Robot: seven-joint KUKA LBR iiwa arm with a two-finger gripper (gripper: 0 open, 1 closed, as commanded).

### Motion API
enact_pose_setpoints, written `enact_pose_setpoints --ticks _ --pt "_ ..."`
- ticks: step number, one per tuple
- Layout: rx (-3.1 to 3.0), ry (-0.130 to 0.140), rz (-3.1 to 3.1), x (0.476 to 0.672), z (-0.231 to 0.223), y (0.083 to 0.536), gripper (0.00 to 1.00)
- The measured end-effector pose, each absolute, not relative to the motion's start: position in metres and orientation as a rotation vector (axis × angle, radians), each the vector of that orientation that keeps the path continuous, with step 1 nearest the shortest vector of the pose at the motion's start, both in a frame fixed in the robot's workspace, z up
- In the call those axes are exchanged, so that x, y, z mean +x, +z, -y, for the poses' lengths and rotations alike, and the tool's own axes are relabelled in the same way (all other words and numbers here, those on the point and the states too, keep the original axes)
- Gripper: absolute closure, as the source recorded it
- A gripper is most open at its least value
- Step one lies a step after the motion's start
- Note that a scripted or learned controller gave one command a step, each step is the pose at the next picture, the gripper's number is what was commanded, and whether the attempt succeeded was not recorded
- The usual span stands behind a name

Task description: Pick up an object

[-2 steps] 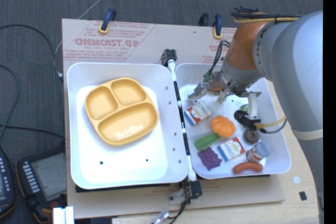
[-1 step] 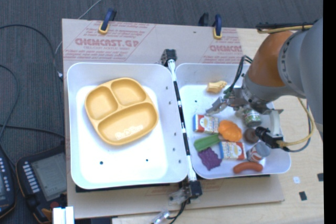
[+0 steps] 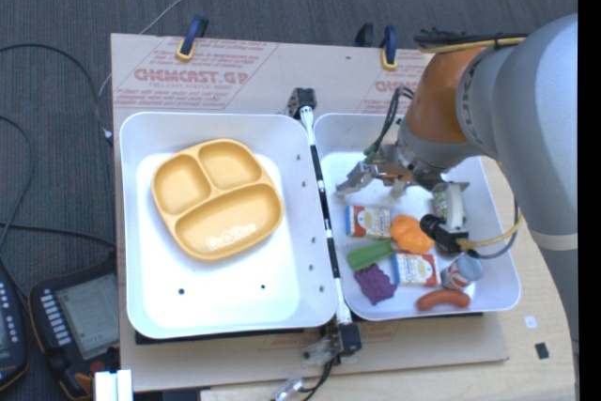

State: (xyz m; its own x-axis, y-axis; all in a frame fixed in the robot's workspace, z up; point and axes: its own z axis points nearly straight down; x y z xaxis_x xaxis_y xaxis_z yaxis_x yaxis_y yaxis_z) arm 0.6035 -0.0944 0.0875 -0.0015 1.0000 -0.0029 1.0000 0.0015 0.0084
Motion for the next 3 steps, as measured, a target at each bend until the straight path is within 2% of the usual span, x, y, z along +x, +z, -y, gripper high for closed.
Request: enact_pose_setpoints --ticks 1,2,3 --pt "2.218 0.005 -2.215 0.508 0.109 0.087 0.0" --pt "2.217 0.009 -2.213 0.51 0.109 0.098 1.0" --pt "2.22 -0.001 -2.224 0.495 0.035 0.184 1.0"
